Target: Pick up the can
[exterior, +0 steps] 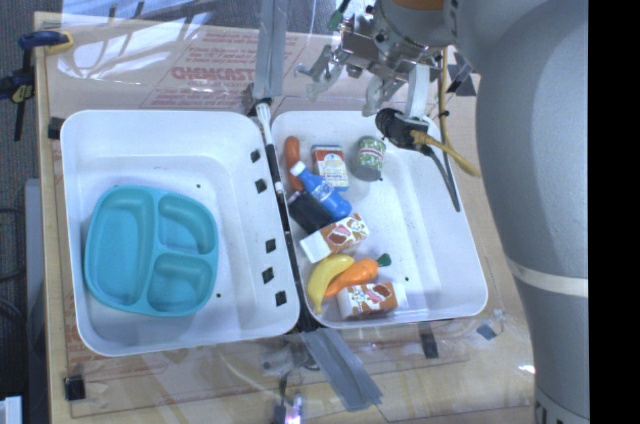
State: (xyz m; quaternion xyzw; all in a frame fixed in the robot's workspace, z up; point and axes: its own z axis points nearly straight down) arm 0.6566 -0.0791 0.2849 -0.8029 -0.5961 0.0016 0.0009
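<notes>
The gripper (366, 78) hung over the back edge of the right bin (432, 232). It was up in the air and touched nothing. I could not make out if it was spread apart or closed up, because the metal bits were all jumbled together from where I stood. Nothing was in its grip that I could see. The big grey arm (520, 112) with its orange band came in from the right.

Just below the gripper, inside the right bin, stood the can (369, 157). It was small, with a greenish label, and it was near the back wall of the bin. Right beside it on the left was a little red and white carton (330, 164). Past that, by the wall between the two bins, lay a reddish sausage (291, 150).

A bit closer to me lay a blue bottle (324, 194) with a white cap, tipped on its side. A dark thing (305, 213) sat against it. Next came a small box (346, 232) with a red picture on it. At the front of the bin a yellow banana (324, 279) and an orange carrot (353, 275) lay touching, and another small carton (368, 298) lay just beside them.

The left bin (150, 152) held a blue-green plate (150, 250) with three parts.
</notes>
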